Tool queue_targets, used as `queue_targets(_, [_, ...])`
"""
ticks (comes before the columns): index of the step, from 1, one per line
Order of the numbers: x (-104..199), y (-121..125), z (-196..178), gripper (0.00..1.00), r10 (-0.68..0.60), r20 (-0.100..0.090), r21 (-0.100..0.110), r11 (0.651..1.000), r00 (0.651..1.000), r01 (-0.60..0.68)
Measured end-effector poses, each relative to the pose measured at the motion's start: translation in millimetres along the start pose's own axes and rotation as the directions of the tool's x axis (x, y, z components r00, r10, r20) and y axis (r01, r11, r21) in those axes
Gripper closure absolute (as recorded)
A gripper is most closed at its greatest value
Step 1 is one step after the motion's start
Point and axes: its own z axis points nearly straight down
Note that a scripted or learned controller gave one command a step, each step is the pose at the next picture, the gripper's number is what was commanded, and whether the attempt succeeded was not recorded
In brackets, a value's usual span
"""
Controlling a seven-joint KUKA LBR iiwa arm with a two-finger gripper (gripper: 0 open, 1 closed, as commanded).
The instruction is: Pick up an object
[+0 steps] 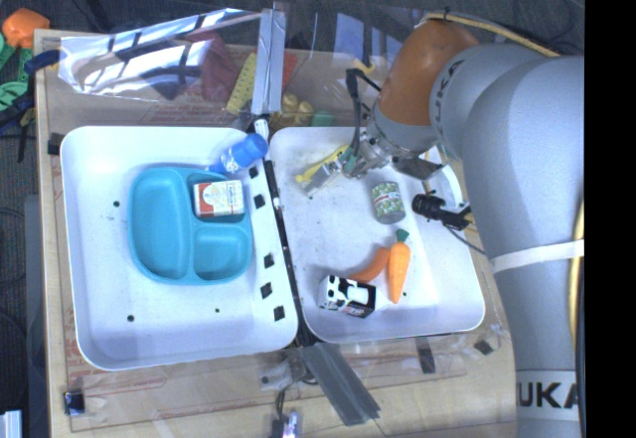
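Black-and-white toy cow (347,295) sits at the right bin's (457,302) near edge, carrot (397,265) just beyond. Up top, the gripper (350,160) touches a yellow object (320,169); whether it's spread or pinching, can't tell.

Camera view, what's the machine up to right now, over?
Gripper low at the back of the right bin, over a yellow piece; grip unclear. Carrot, cow toy, small jar lie loose nearby. Nothing blocking.

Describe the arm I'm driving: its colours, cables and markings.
The arm is bulky, rounded and grey, with an orange band above the wrist. White letters "UKA" show low on its body. A thin pale cable arcs over the top, and dark cables run near the pincer.
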Motion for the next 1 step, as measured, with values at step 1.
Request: queue_targets(1, [0.0, 0.0, 0.0, 0.0, 0.0, 0.0, 0.0, 1.0, 1.0, 0.0])
